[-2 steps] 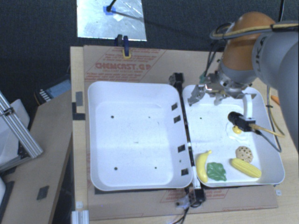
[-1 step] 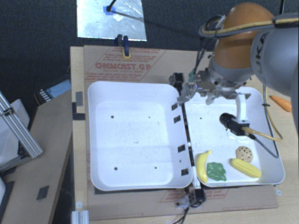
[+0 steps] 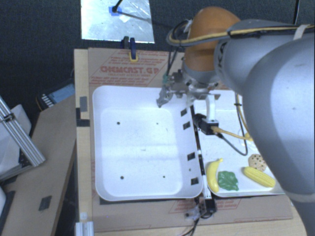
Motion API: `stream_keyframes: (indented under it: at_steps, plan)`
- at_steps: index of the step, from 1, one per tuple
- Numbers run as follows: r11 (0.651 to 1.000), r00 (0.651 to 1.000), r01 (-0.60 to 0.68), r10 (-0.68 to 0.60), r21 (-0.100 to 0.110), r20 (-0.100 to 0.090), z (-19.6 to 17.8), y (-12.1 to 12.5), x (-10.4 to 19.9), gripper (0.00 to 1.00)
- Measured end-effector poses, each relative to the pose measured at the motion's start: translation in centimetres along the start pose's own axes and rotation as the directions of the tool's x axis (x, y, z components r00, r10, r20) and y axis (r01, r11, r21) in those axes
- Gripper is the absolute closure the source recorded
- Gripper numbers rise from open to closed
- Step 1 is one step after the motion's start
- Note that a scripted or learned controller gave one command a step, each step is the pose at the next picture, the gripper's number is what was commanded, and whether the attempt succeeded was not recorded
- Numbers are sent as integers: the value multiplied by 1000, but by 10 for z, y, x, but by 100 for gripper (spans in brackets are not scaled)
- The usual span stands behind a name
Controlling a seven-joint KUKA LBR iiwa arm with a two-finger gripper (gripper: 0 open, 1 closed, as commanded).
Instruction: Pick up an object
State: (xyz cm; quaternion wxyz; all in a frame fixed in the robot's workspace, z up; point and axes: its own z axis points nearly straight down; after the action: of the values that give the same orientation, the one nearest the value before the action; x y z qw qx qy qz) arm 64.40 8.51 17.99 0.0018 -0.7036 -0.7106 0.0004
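White plastic left bin (image 3: pixel 106 146) sits on a cardboard sheet (image 3: pixel 128 65) printed in red lettering; its floor shows a few small dark specks. Behind the cardboard, against the dark backdrop, lies a shiny foil-like square (image 3: pixel 117 14), and a small yellow and dark clamp (image 3: pixel 131 49) grips the cardboard's far edge. Gripper (image 3: pixel 166 93) hangs over the far right corner of the left bin, close to the divider between the two bins; jaw state cannot be told, since the fingertips blur into the metal hardware, and nothing is visibly between them. Above it, orange wrist band (image 3: pixel 209 28) and the grey arm (image 3: pixel 275 92) cover much of the right bin (image 3: pixel 246 193). Task objects all lie in the right bin's near end: a yellow banana (image 3: pixel 212 175) by the divider, a green leafy piece (image 3: pixel 228 180) touching it, a round tan cookie (image 3: pixel 255 161) further right, and a yellow corn cob (image 3: pixel 259 177) just below the cookie.
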Motion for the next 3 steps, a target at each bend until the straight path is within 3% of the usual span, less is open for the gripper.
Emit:
stream_keyframes:
  at_steps: [1,2,3]
  plan:
    - [1000,1000,0,0,-24,-4,-165,16,66,0]
    - [1000,1000,-12,12,11,5,0,22,38,0]
    - [1000,1000,-2,2,-17,-3,-117,16,76,0]
